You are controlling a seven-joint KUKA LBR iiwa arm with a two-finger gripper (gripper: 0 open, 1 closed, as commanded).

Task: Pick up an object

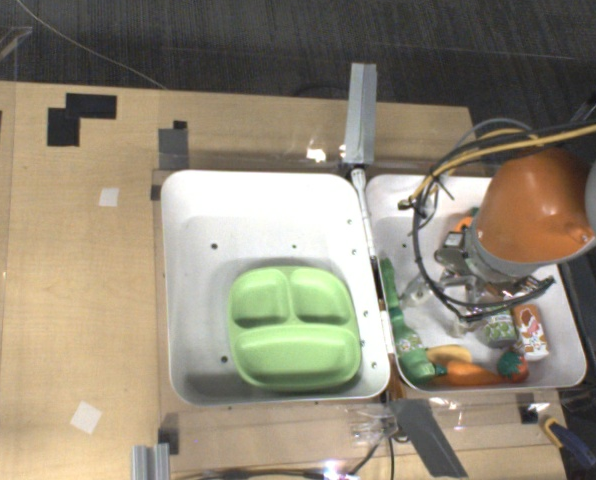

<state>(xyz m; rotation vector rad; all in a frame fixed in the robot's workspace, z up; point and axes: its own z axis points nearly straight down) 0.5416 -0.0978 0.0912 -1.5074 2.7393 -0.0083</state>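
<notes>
The arm's orange band [535,206] and grey wrist hang over the right bin [398,204], covering the gripper below. In that bin's front part lie a green bottle [399,320] along the left wall, a yellow banana [448,354], an orange carrot [471,374], a small green packet [498,329] and a red-and-white packet [531,332]. The wrist stands just above and behind the green packet. The left bin [193,208] holds a green divided tray [294,325] in its front half.
Cables [448,168] loop from the wrist over the right bin's back. A grey metal post [360,118] stands behind the divider between the bins. The wooden bench [68,298] stretches to the left.
</notes>
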